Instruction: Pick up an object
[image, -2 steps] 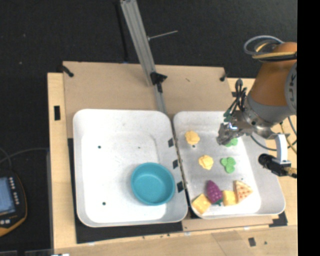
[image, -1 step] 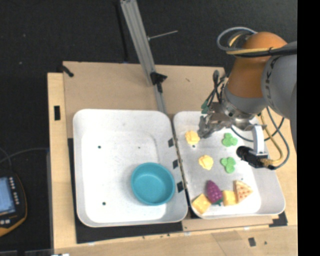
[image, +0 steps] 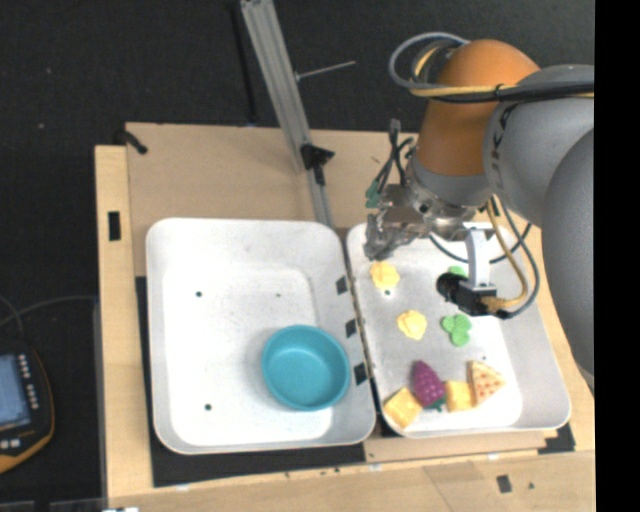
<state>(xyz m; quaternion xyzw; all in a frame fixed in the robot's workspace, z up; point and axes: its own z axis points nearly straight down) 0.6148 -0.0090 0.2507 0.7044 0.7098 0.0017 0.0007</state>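
My gripper (image: 381, 245) hangs over the far left corner of the right bin (image: 535, 375), just above a pale yellow toy (image: 384, 276). A second yellow toy (image: 412, 324) lies below it, and a green toy (image: 457, 329) sits to its right. Along the near edge lie a yellow block (image: 402, 407), purple grapes (image: 428, 383), a small yellow-orange piece (image: 458, 396) and a pizza slice (image: 485, 382). Nothing shows between my fingers.
A blue bowl (image: 304, 367) sits in the left bin (image: 200, 260), near its front right corner. A slanted metal pole (image: 288, 110) rises behind the bins. A black cable fitting (image: 462, 292) hangs off the arm over the right bin.
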